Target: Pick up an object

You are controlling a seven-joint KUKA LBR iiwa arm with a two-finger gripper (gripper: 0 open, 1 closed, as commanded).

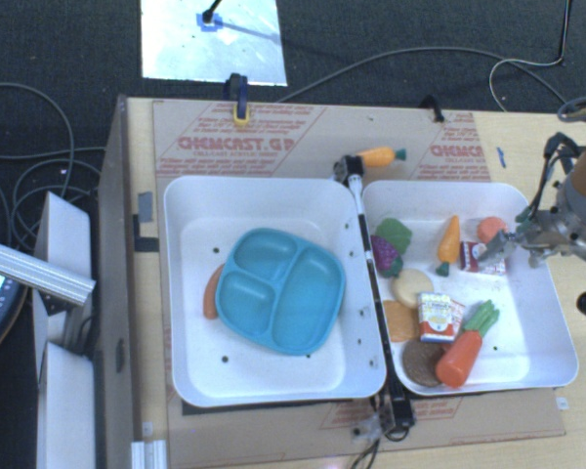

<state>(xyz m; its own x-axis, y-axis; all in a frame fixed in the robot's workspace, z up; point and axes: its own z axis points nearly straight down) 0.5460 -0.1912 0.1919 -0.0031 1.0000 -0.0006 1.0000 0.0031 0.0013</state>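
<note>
The arm's jaws (496, 245) hang over the right bin (547, 330); their opening cannot be told; a red-and-white packet (481, 258) lies just beneath.

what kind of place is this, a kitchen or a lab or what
Most likely a robotics lab bench, not a kitchen. Two white bins sit on a cardboard sheet, loose cables trail over the dark floor, and the food, such as the large carrot, looks like plastic toys.

Even, bright overhead light; soft, short shadows. Glare washes the metal sheet (213, 27) and white bins (264, 198). Slightly soft, grainy focus; dark floor underexposed.
</note>
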